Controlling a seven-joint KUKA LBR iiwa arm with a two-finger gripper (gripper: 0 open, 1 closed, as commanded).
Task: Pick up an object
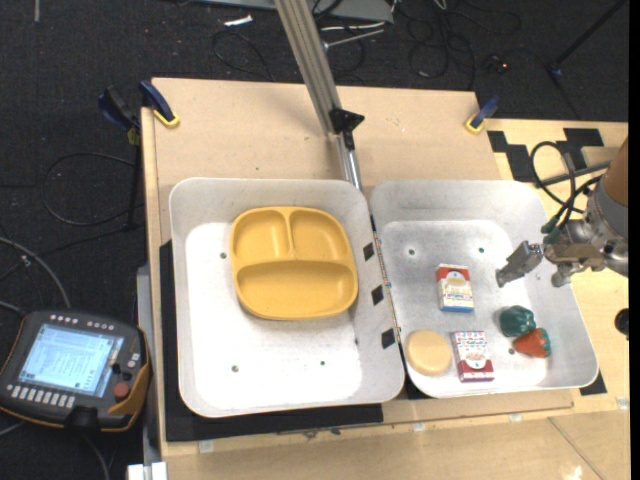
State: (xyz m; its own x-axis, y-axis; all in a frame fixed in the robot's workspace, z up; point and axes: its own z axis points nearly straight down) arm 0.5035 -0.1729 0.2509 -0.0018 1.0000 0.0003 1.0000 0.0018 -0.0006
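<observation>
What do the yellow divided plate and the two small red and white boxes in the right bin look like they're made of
The yellow divided plate looks like molded plastic: one even color, rounded ridges, a soft matte sheen. The two small boxes, one upper and one lower, look like printed cardboard cartons, judging by flat faces, sharp edges and printed labels, though they could be plastic toy food.

A robotics lab: a pale wooden bench (260, 138) stands on dark carpet, loose black cables (400, 38) trailing behind it, and a grey handheld control pendant with a lit screen (70, 368) lies left of it.
</observation>
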